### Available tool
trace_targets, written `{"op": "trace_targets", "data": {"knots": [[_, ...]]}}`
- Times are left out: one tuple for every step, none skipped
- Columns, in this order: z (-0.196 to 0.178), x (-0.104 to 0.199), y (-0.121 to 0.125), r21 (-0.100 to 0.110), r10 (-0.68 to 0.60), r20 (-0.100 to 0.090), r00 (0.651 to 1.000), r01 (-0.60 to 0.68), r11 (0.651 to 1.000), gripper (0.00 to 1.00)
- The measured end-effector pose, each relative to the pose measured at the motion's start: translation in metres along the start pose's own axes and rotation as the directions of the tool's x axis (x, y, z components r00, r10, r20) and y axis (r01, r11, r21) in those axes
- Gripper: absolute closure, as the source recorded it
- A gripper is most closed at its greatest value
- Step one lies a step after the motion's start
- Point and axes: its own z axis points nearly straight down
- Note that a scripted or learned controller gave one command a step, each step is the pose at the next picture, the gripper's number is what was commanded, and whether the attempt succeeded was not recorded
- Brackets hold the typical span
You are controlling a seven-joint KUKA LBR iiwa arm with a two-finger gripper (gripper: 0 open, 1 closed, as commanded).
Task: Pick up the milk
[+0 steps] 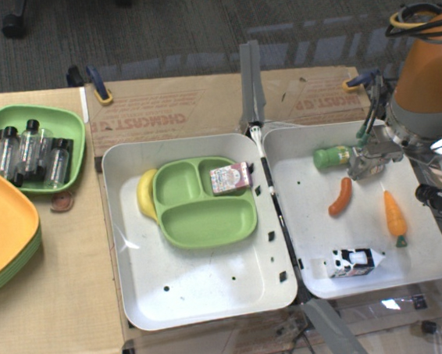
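High fixed camera, slanted down over the bench.
It looks from the near edge toward the floor beyond, far enough to take in both bins; the gripper [372, 160] sits at its right, bins spreading leftward from it.

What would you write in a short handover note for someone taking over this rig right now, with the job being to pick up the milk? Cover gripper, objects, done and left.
Gripper: at the back of the right bin, just right of the green bottle; nothing visible between its fingers; open or shut is unclear.
Milk: the cow-patterned carton lies on its side at the front of the right bin, well apart from the gripper.
Also in the right bin: a sausage and a carrot.
Left bin: a green divided plate with a small pink carton in its top right compartment, and a banana beside the plate.
Done: nothing yet.
Left: move over the milk, grasp and lift.
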Motion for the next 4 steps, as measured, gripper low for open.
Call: {"op": "trace_targets", "data": {"knots": [[0.024,-0.015,-0.040,0.002,0.066,-0.001,0.998,-0.066,0.998,1.00],[0.057,-0.038,-0.079,0.003,0.323,-0.001,0.946,-0.323,0.946,1.00],[0.087,-0.003,0.006,0.000,0.007,0.000,1.000,-0.007,1.000,1.00],[0.079,-0.018,-0.085,0.003,0.287,-0.001,0.958,-0.287,0.958,1.00]]}}
